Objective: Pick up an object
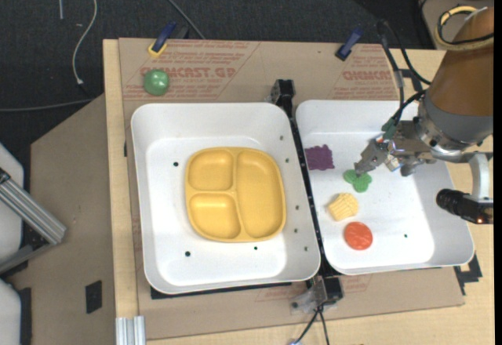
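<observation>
A green ball [157,82] sits near the tabletop's [235,61] far left corner, and a yellow divided plate [235,194] fills the left bin's [157,257] middle. In the right bin [416,234], a purple piece [318,156] lies by the left wall, a yellow piece [343,206] and an orange-red piece [358,235] nearer the front, while the gripper [365,168] hangs over a green piece [358,180]; I cannot tell how its jaws stand.

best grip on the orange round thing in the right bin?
Probably across the middle of the round orange toy, from straight above. It looks low and disc-like, lying apart from the pale yellow ridged piece, with bare floor of the right white bin around it for the fingers.
</observation>
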### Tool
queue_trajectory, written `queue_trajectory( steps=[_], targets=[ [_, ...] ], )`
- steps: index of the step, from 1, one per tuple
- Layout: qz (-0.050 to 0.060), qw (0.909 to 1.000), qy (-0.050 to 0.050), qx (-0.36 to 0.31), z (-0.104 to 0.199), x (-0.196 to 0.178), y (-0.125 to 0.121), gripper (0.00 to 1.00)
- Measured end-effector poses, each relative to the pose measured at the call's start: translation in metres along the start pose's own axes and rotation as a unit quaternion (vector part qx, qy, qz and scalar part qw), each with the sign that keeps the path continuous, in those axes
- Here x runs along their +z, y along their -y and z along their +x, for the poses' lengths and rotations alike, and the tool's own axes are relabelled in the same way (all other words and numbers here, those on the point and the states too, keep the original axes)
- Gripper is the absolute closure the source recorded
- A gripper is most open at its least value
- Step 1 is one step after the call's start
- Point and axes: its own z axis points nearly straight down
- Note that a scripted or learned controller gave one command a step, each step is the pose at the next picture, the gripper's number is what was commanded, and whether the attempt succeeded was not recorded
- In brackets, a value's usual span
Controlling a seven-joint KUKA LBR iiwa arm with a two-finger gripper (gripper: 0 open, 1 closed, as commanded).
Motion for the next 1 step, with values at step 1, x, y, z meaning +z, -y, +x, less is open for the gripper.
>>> queue_trajectory(
  steps=[1],
  targets=[
    [-0.007, 1.0000, 0.001, -0.001, 0.0002, -0.0065, -0.0025, 0.00]
  ],
)
